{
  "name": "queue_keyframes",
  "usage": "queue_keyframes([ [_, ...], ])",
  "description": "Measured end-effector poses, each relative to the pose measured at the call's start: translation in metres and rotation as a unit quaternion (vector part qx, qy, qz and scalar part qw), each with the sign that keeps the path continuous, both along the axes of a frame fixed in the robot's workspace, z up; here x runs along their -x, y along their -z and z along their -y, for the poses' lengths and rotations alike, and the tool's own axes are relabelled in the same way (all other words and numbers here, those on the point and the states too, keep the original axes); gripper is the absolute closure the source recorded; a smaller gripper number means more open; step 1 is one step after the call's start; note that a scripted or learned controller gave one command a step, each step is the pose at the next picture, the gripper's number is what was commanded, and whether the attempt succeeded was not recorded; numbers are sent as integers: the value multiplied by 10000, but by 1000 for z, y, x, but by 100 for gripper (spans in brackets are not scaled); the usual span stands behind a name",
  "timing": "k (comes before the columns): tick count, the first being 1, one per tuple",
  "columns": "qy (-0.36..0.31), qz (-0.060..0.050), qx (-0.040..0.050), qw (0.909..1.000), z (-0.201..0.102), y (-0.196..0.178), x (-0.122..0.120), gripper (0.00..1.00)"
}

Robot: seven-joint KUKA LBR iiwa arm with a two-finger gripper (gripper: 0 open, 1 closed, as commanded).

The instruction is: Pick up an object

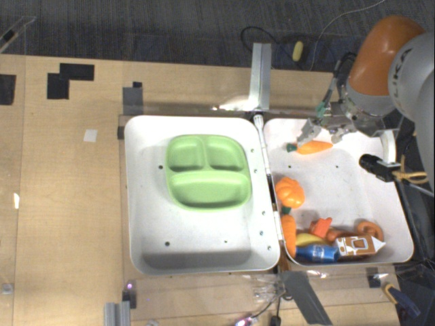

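The gripper (325, 129) is positioned over the far end of the right bin (380, 206), fingers spread wide, holding nothing. A toy carrot (314, 147) lies just below the fingers on the bin floor. Nearer the camera from the fingers: an orange pumpkin (290, 192) and a toy cluster (333, 240) against the near wall. The left bin (146, 202) contains a green divided tray (207, 170). Open floor lies between carrot and cluster.
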State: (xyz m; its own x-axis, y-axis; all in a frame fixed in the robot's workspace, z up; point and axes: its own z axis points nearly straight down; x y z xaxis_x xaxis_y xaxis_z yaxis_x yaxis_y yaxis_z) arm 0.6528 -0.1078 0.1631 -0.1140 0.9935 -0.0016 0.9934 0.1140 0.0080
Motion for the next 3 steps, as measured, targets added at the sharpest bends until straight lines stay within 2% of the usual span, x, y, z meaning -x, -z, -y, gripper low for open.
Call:
queue_keyframes([
  [1, -446, 84, 21, 9990, 1, 55, -13, 0],
  [2, 78, -1, 0, 10000, 22, 6, -18, 0],
  [3, -897, 56, 26, 9959, 0, 55, -15, 0],
])
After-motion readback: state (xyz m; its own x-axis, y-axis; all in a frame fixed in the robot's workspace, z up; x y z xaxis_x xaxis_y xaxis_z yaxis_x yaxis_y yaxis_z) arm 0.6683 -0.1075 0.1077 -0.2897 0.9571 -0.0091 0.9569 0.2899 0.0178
